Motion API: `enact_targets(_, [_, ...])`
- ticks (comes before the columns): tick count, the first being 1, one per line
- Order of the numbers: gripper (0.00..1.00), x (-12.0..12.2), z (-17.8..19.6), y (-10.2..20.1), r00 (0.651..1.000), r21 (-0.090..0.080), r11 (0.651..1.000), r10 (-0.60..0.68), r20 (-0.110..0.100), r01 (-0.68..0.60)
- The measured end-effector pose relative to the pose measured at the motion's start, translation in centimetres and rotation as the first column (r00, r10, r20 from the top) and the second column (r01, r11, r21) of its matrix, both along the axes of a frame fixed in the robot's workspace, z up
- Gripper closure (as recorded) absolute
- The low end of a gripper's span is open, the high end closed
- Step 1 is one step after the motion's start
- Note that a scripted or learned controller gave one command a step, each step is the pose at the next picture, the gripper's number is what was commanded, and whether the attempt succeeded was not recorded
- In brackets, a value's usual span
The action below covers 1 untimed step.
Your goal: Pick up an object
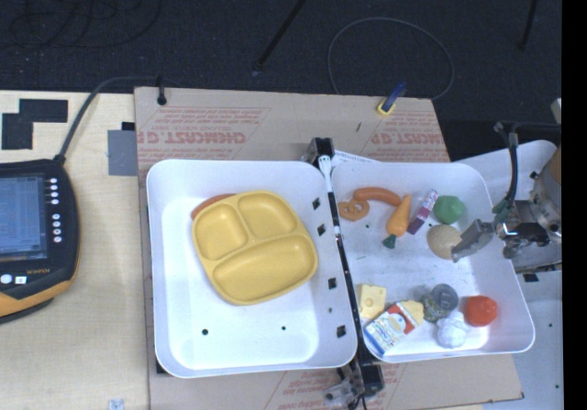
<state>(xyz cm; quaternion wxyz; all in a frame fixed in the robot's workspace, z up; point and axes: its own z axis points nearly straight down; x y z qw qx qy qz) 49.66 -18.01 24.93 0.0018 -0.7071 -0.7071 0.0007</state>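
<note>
Camera view: gripper [479, 239] hangs over the right bin [500, 206] beside a potato [443, 239]; finger state unclear.

Even, soft overhead light; the white bins [174, 216] glare slightly. Shadows are faint, the floor dark, the picture mildly grainy.

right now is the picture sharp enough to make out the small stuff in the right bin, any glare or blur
In the camera view, light is even and soft; the yellow tray and carrot read clearly. The white bins are bright but not blown out. The gripper at the right looks slightly smeared, and the small grey and white items near the red ball are too soft to identify.
</note>
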Motion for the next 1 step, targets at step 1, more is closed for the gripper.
enact_targets(1, [0.0, -1.34, -12.74, -2.94, 1.0, -0.001, 1.0, 0.002, 0.004, -0.002])
